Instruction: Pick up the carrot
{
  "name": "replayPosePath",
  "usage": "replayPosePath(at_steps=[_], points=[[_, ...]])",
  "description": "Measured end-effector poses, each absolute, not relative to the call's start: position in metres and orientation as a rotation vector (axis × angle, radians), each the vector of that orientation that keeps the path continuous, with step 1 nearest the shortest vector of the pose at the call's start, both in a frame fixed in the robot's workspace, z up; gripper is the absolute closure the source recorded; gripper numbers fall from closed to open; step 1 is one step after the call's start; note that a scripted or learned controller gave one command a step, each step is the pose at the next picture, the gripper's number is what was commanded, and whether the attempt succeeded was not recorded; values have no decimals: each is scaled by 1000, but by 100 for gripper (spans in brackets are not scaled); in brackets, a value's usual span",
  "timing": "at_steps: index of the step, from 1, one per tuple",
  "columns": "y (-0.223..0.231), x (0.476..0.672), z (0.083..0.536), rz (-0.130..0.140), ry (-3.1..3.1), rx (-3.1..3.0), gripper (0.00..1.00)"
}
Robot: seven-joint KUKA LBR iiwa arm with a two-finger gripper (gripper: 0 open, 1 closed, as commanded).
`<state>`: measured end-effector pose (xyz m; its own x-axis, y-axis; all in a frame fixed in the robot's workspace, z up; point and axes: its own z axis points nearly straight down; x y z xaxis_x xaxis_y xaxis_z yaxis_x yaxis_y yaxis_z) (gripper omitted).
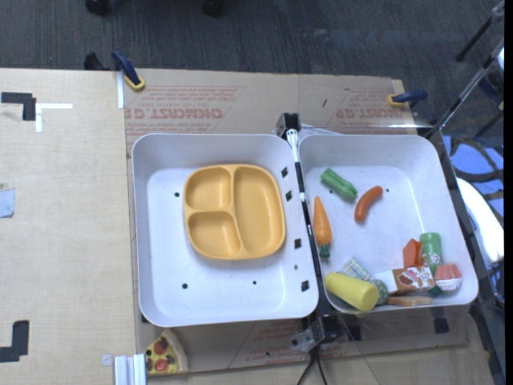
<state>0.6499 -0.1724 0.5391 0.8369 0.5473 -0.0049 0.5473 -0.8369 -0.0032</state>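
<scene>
The carrot (321, 223) lies against the right bin's (429, 152) nine-o'clock wall, crowding any grasp; my pincer's state I cannot tell.

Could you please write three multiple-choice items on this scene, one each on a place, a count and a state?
1. Where does the carrot lie?
A. in the right bin, by its left wall
B. on the plate
C. on the cardboard

2. How many compartments has the yellow plate?
A. two
B. three
C. five

3. How does the carrot lie?
A. flat, leaf end toward the near edge
B. upright against a wall
C. beneath the sausage

Answers:
1 A: the carrot rests beside the wall that the bins share.
2 B: two ridges split the plate into three wells.
3 A: its green tip points down the view, apart from the sausage.
</scene>
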Motion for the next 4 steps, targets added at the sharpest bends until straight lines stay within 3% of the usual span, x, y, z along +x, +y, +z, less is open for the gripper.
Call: replayPosePath(at_steps=[2, 4], points=[[-131, 652, 539, 9, -1262, -2875, 0], [-121, 655, 539, 9, -1514, -2751, 0]])
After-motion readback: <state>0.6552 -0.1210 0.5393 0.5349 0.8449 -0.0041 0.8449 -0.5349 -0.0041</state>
